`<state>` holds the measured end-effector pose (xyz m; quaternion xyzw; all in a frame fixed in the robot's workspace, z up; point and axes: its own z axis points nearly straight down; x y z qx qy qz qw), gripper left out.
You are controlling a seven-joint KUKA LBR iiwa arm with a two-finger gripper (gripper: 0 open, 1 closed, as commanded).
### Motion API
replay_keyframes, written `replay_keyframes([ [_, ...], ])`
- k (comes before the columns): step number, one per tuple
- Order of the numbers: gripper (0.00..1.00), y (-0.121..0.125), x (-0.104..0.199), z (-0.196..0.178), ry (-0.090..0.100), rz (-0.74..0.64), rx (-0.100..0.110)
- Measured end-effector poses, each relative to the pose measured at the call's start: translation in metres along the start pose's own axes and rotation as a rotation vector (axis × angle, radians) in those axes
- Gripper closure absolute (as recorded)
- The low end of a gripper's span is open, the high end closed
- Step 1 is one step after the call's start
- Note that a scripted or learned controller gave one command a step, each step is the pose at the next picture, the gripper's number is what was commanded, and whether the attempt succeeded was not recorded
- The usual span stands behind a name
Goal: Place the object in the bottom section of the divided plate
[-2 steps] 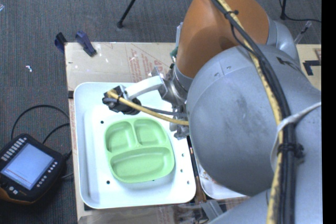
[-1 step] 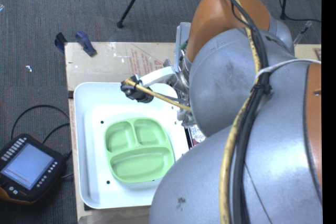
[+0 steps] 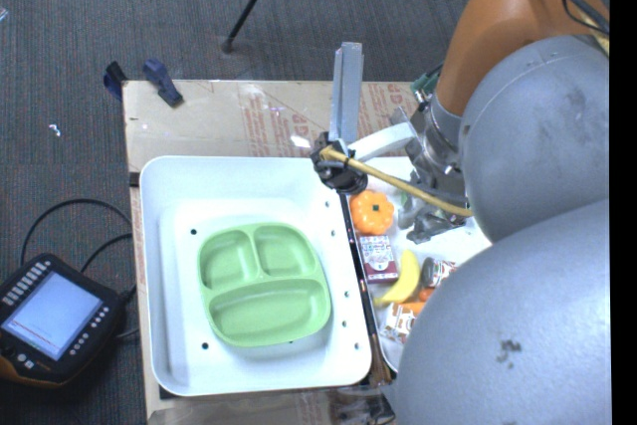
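You are looking down on the bench [image 3: 229, 119], a brown board that carries two white bins side by side; the left bin [image 3: 164, 214] holds a green divided plate [image 3: 264, 284], which lies flat near the bin's middle with two small sections at the top and one long section at the bottom; all three sections are bare. The right bin [image 3: 394, 353] is largely covered by the grey arm [image 3: 537, 164] with its orange band [image 3: 503, 15], which reaches in from the right; what you can see of that bin holds a small orange pumpkin-like fruit [image 3: 372, 211], a dark red carton [image 3: 376, 259] just below it, a yellow banana [image 3: 403, 280] touching the carton's right side, and more packets lower down that are partly hidden. The tool [image 3: 430, 199] sits low over the right bin just beside the orange fruit; you cannot tell whether it is open or closed, nor whether it grips anything, because the wrist hides it. A yellow cable [image 3: 398, 179] runs from a black fitting at the bins' shared edge to the wrist. On the floor to the left lies a handheld control pendant [image 3: 55, 314] with a lit screen; two blue clamps [image 3: 159, 80] sit at the bench's far left corner.
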<state>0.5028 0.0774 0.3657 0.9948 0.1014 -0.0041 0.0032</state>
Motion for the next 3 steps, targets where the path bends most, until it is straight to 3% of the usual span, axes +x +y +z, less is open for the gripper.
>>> replay_keyframes([
  [1, 1.00, 0.083, -0.044, -0.056, 0.000, -0.111, 0.000],
  [2, 1.00, 0.026, -0.032, -0.008, -0.001, 0.000, 0.001],
  [3, 1.00, -0.046, -0.017, -0.068, 0.003, -0.042, -0.002],
])
